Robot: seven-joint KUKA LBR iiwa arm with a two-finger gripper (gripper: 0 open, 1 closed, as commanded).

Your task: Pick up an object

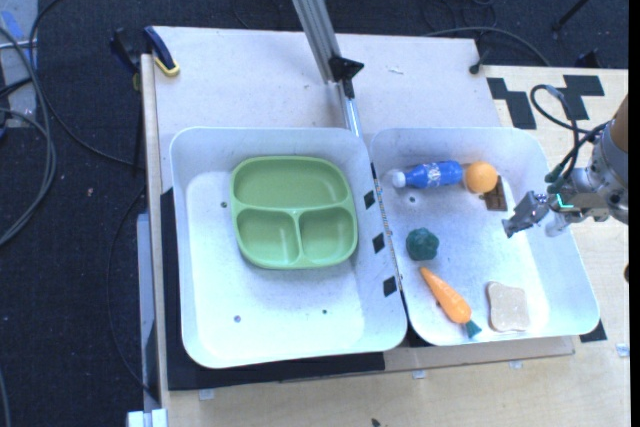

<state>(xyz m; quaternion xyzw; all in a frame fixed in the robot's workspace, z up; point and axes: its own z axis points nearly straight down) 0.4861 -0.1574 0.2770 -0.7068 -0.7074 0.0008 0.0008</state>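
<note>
1. Blue plastic bottle [432,175], white cap: label writing too small to read.
2. It lies in the right white bin [570,275], touching a small orange ball [481,177].
3. Two-finger gripper [522,215] over that bin's right side; fingers apart, holding nothing.

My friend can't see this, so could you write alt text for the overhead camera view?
A robot arm's tool hovers over the right bin, which holds a blue bottle, orange ball, green lump, toy carrot and bread slice. The left bin holds a green divided tray.
</note>
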